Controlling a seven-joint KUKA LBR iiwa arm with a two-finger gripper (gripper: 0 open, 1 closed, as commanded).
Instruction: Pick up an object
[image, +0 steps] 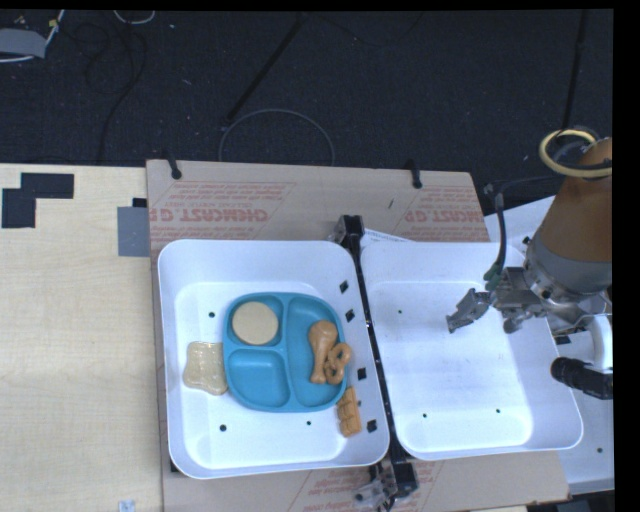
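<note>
Bins are sitting side by side on a brown cardboard sheet (300, 205) that is covering the pale wooden bench (70, 330), and the arm (580, 215) is reaching in from the right, its orange band showing above a grey wrist. Its gripper (478, 312) is hanging over the right bin (470, 420), above the upper right part of the white floor; the two grey fingers (462, 318) are pointing leftward and seem to be standing a little apart, with nothing showing between them. All the objects are lying in the left bin (190, 275), well apart from the gripper. A blue divided plate (262, 380) is resting in the middle of that bin. A round tan disc (254, 322) is sitting in the plate's upper left compartment, and a brown pretzel-like piece (328, 351) is lying in the long right compartment. A pale cream slice (205, 366) is lying on the bin floor, touching the plate's left edge. A small orange-brown piece (348, 412) is lying on the bin floor just beside the plate's lower right corner, near the black divider (366, 330) running between the two bins. Black cables (270, 125) are trailing over the dark floor beyond the bench
</note>
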